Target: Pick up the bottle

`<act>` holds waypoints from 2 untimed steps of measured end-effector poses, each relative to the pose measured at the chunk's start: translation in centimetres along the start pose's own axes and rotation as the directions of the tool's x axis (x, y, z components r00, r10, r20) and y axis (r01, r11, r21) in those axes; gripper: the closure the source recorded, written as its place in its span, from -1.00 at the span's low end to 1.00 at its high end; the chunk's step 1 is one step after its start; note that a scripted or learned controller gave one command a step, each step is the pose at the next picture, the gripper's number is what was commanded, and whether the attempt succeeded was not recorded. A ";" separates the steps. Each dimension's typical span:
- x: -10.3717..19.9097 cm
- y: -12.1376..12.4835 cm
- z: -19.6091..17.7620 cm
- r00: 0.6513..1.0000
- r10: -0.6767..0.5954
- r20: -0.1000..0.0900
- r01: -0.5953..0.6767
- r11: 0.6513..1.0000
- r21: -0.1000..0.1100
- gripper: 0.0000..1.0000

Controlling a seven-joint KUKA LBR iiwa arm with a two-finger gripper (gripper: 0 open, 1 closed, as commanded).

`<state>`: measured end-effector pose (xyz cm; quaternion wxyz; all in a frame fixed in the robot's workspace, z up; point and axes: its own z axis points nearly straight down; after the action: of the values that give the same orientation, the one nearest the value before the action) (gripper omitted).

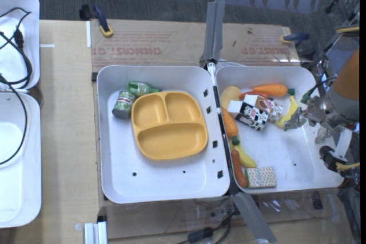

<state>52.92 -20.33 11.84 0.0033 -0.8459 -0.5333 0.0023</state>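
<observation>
A small green bottle lies on its side in the left bin, at the far left corner, just behind the yellow divided plate. A short grey container with a green label lies beside it, touching the plate's left rim. My gripper hangs low over the right side of the right bin, next to a yellow banana. It is far from the bottle, a whole bin's width to the right. The grey arm with its orange band enters from the right edge.
The right bin holds a carrot, a black-and-white cow-print box, an orange sausage, a second banana, a red piece and a patterned box. A metal divider stands between the bins at the back.
</observation>
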 end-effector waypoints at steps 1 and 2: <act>2.4 3.9 1.5 0.987 0.162 -0.005 -0.162 0.987 -0.003 -1.00; 1.5 3.3 2.0 0.861 0.508 -0.023 -0.508 0.861 -0.009 -1.00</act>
<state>56.58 -20.38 9.79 0.0016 -0.9565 -0.2916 -0.0091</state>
